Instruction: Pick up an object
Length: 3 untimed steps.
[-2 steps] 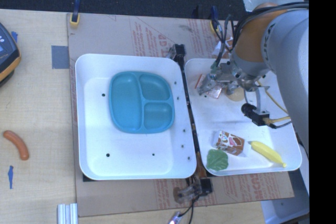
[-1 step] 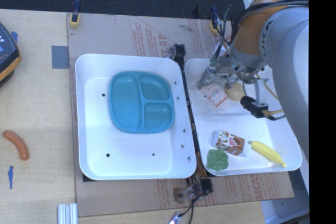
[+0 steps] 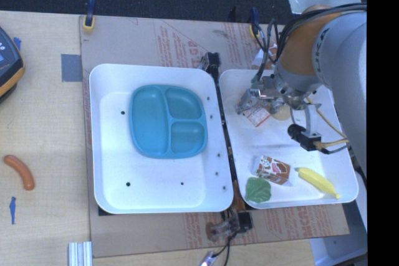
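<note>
The gripper (image 3: 254,103) sits low in the upper part of the right bin (image 3: 346,195), right over a small white-and-red packet (image 3: 257,115) — whether it grips or is let go, I cannot tell. Lower in that bin lie a brown-and-white carton (image 3: 273,169), a green leaf (image 3: 258,190) and a yellow banana (image 3: 317,182). A blue divided plate (image 3: 168,121) fills the left bin (image 3: 111,152). A sausage (image 3: 19,171) lies at far left.
</note>
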{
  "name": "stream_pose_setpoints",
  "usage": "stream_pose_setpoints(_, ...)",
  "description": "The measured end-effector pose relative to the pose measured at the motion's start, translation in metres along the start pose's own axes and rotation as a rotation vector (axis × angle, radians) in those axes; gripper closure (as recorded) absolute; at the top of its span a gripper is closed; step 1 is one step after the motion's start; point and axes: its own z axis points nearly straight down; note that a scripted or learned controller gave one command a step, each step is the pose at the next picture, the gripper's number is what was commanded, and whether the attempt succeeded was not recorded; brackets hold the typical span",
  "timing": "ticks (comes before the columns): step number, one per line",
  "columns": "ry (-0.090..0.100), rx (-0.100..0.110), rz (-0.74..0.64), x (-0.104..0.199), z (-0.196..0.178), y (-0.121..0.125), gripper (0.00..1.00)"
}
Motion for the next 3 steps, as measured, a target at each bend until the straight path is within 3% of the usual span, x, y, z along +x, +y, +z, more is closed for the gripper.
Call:
stream_pose_setpoints(1, 0.001, -0.002, -0.002, -0.001, -0.001, 0.016, 0.00)
stream_pose_setpoints(2, 0.001, 0.000, 0.001, -0.008, 0.000, 0.011, 0.00)
stream_pose_setpoints(3, 0.001, -0.003, 0.000, 0.003, -0.001, 0.023, 0.00)
